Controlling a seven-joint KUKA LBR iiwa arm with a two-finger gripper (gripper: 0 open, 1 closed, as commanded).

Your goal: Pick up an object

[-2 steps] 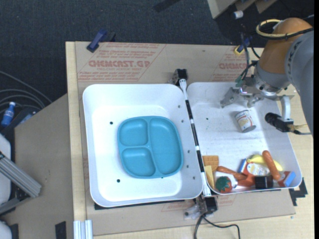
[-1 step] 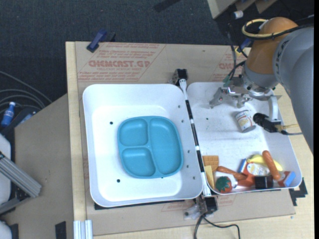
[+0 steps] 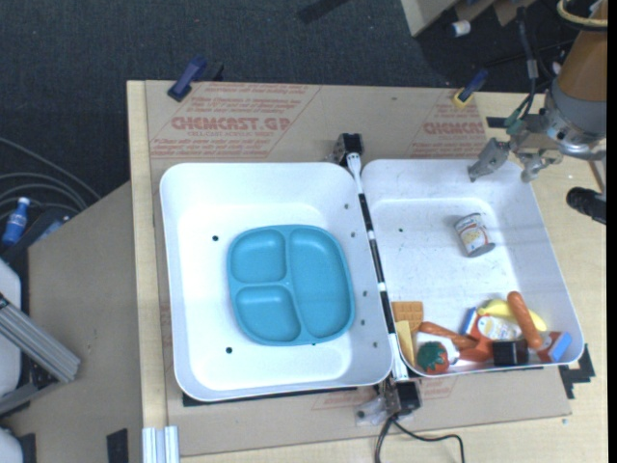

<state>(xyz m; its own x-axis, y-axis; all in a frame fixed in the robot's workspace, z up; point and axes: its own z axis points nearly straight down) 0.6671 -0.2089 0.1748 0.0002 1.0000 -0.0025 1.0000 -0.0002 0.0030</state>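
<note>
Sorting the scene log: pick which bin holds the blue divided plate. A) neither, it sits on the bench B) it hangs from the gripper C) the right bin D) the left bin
D: the blue divided plate lies flat in the left bin, while the small can and the toy pile sit in the right bin.

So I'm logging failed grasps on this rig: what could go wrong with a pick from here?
The toys lie heaped in the right bin's near corner, so fingers may hit the wall or pinch two at once. The small can lies alone and could roll away. The gripper hovers at the far rim, holding nothing.
</note>
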